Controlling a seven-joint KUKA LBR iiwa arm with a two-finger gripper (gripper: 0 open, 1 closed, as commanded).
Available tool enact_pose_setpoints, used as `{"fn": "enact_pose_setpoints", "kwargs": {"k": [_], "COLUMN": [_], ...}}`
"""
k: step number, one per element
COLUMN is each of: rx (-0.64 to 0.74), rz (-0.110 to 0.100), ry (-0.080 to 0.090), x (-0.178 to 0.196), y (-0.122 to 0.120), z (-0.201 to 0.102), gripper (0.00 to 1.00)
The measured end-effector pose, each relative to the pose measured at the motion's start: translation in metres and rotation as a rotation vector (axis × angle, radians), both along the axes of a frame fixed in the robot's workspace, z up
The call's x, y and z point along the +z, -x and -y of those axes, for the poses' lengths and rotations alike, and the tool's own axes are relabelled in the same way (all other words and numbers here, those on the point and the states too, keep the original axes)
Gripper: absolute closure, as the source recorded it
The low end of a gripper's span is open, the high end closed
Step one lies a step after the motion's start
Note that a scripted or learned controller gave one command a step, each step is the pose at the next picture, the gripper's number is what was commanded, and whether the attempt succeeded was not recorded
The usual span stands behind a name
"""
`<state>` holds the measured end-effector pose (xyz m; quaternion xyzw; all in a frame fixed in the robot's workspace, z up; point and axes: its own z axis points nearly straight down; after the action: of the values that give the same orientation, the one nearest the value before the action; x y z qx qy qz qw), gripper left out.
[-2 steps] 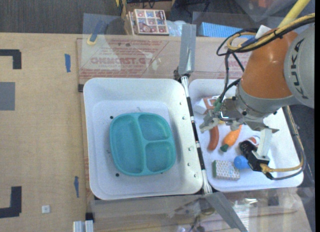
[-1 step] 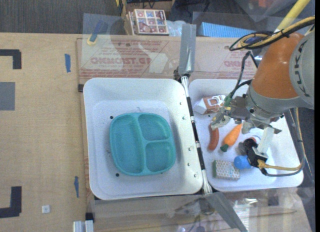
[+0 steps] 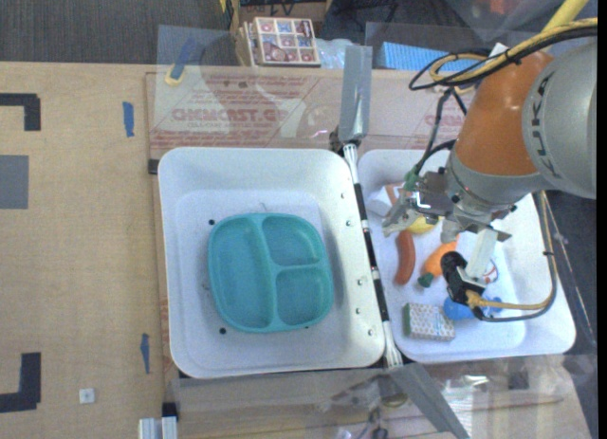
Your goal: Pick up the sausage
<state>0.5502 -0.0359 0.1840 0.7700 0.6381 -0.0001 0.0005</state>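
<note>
The sausage [image 3: 405,259] is a short reddish-orange link lying lengthwise near the left wall of the right bin [image 3: 560,328]. My gripper [image 3: 408,213] hangs over the upper left part of that bin, just beyond the sausage's far end, under the grey and orange wrist. From this angle nothing can be seen held in it. A small yellow-orange piece [image 3: 418,227] sits right beside the gripper's tip, partly hidden by it.
A carrot [image 3: 442,257] with a green end lies just right of the sausage. A speckled green block [image 3: 429,321] and a blue item [image 3: 456,311] sit nearer the front. The left bin [image 3: 180,181] holds a teal divided plate [image 3: 271,271].
</note>
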Motion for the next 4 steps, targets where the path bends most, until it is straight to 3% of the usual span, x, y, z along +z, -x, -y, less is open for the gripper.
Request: {"fn": "enact_pose_setpoints", "kwargs": {"k": [1,2,3,4], "rx": [0.068,0.065,0.065,0.061], "rz": [0.01,0.012,0.012,0.015], "ry": [0.002,0.001,0.001,0.003], "x": [-0.095,-0.085,-0.085,-0.075], "y": [-0.005,-0.005,-0.005,-0.006], "z": [0.069,0.07,0.07,0.072], "gripper": [0.0,1.0,0.0,1.0]}}
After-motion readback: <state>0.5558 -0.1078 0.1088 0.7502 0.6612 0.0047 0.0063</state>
